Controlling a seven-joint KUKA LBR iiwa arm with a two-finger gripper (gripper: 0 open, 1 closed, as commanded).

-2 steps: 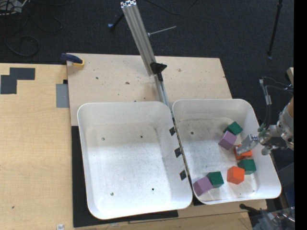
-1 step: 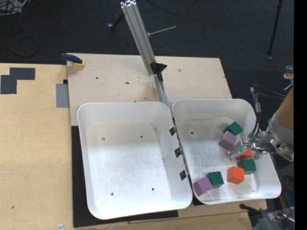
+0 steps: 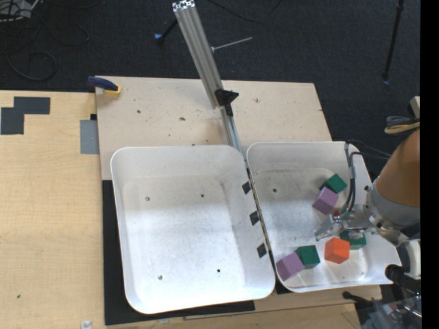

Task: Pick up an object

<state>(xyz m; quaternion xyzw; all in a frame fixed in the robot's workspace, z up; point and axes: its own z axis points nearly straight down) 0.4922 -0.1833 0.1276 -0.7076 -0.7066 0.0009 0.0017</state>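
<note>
Several small blocks lie in the right bin. A green block and a purple block sit near its far right side. An orange block, a second green block and a second purple block lie along the near edge. My gripper reaches in from the right and hangs low between the far purple block and the orange one. A third green block peeks out just beneath it. Nothing shows as held.
The left bin lies beside the right one, with black clips on the shared wall. A slanted aluminium bar rises behind the bins. A blue clamp sits at the board's far left corner.
</note>
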